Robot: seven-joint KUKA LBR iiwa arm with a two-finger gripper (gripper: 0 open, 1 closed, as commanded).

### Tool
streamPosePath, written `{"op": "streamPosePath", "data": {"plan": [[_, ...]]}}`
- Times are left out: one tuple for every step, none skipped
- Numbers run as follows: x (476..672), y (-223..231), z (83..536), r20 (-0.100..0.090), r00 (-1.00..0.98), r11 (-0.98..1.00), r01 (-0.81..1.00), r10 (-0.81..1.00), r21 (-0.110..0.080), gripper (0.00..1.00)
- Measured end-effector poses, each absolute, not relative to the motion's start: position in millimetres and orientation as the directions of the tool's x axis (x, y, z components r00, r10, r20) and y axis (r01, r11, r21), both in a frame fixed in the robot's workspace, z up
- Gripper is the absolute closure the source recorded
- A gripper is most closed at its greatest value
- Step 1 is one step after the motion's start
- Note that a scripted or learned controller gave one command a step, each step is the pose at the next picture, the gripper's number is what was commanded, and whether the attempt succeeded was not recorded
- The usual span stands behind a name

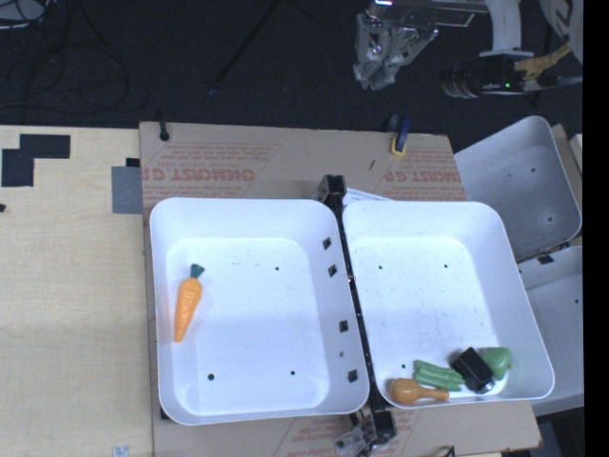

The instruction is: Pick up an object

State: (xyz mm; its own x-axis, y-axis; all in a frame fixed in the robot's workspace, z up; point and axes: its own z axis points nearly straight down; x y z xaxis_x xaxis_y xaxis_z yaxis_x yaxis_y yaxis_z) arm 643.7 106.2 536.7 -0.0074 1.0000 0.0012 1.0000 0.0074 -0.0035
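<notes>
Overhead, arm hangs clear of both bins

High above the bench, the gripper [379, 63] hovers over dark floor beyond the far edge of the cardboard sheet [285, 165], well apart from everything below; whether it is parted or closed cannot be told. A toy carrot [187, 302] lies alone near the left wall of the left bin [243, 212]. In the right bin [419, 215], a green pod [438, 375], a black block [473, 368], a green piece [497, 358] and an orange gourd-shaped toy [416, 391] crowd the near right corner.
</notes>
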Motion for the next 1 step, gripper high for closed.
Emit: {"op": "streamPosePath", "data": {"plan": [[643.3, 196.1, 536.3, 0.001, -0.009, 0.009, 1.000, 1.000, -0.004, 1.00]]}}
